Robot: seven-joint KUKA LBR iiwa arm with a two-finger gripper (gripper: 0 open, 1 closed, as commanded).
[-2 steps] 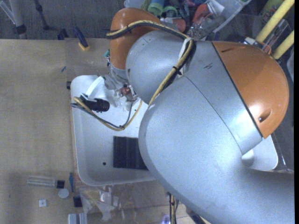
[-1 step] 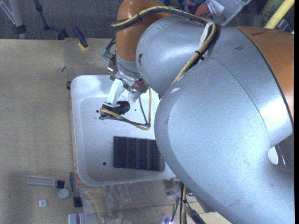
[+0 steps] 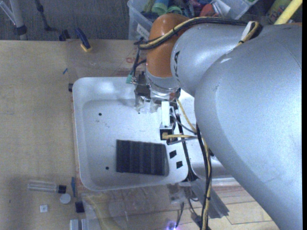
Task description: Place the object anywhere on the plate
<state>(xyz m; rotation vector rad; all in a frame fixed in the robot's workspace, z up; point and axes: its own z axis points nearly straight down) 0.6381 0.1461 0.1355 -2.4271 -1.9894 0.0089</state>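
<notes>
Scanning the far side from the gripper: bare tan bench [image 3: 33, 104], a blue clamp [image 3: 85, 44] up and away from the gripper, small loose bits [image 3: 61, 189] well below it.
White bin [image 3: 76, 128]: its wall runs out beyond the gripper, and the gripper hangs over the bin's upper middle.
Dark ribbed slab [image 3: 141, 157]: lying flat on the bin floor, below the gripper and apart from it. It's the one loose thing here, so my read is it's the task's piece, though object or plate I can't settle.
Gripper [image 3: 146, 102]: low over the white floor, pointing down. Clenched, released or carrying something? Cannot tell, the wrist blocks it.
Orange band [image 3: 163, 32]: straight above the gripper, cables trailing off it.
Arm [image 3: 240, 104]: huge and grey, crowding everything behind the gripper.
Step in hand, as I judge it: lining up over the slab.
Doing it well: come across until centred on the slab, square the wrist to the ribs, drop straight, and stay off the bin wall.
</notes>
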